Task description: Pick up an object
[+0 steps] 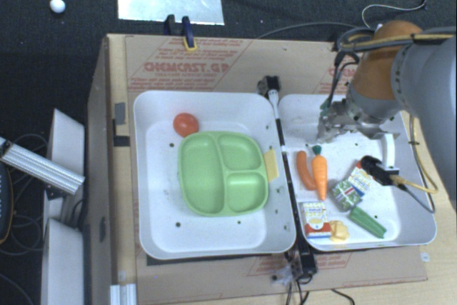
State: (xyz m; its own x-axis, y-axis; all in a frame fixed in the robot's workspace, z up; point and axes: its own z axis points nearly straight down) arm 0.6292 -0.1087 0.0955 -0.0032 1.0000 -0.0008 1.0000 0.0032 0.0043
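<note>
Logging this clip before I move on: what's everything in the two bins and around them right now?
bins: 2, white, side by side
divided plate: 1, green, left bin
ball: 1, red-orange, left bin, beside the plate
yellow piece: 1, left bin, at the plate's right edge
carrots: 2, orange, right bin
cartons: 2, printed, right bin
green vegetable: 1, right bin, front
white ball: 1, on the floor
arm: 1, grey with orange, over the right bin
gripper: 1, above the carrots

Only readable thing is the red "CHEMCAST GP" print on the brown board (187, 66) under the bins, and it's printed upside-down-ish and faint; the little cartons' (316, 219) labels are too blurry to make out
</note>
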